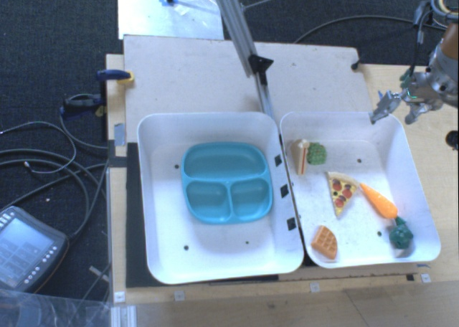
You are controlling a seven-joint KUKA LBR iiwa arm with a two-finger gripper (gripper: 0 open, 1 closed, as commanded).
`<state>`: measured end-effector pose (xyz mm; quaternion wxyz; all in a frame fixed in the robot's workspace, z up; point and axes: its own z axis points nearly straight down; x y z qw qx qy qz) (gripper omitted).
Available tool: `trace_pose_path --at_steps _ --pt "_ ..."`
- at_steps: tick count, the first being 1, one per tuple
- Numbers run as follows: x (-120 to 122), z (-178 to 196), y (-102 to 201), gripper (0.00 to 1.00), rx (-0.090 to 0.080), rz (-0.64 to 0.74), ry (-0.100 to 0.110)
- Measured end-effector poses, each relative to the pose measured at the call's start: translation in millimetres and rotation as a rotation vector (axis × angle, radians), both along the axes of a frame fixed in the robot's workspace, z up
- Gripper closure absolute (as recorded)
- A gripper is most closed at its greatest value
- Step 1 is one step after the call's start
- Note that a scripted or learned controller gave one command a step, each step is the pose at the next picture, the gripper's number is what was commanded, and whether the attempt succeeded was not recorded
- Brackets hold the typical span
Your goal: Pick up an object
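Nothing picked yet: tool [396,107] apart and empty over right bin's [417,175] far corner, carrot [379,201], pizza slice [342,192], waffle [324,242] untouched.

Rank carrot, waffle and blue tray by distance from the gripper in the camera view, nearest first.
From the gripper, open above the right bin's far right corner:
1. Carrot, right bin, right side.
2. Waffle, right bin, near left corner.
3. Blue tray, in the left bin.
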<state>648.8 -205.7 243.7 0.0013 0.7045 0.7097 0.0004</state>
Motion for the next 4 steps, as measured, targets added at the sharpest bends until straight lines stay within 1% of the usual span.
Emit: trace_pose_path --at_steps 1,2,3,4 --pt "-0.1 0.1 -0.3 0.0 -0.001 0.001 0.001" --pt "-1.4 -41.9 3.9 0.0 0.001 0.001 0.003" --pt "-5.1 -102.9 -0.9 0.0 0.001 -0.006 0.006" --pt "-5.5 -155.0 -0.5 0.0 0.001 -0.005 0.005"
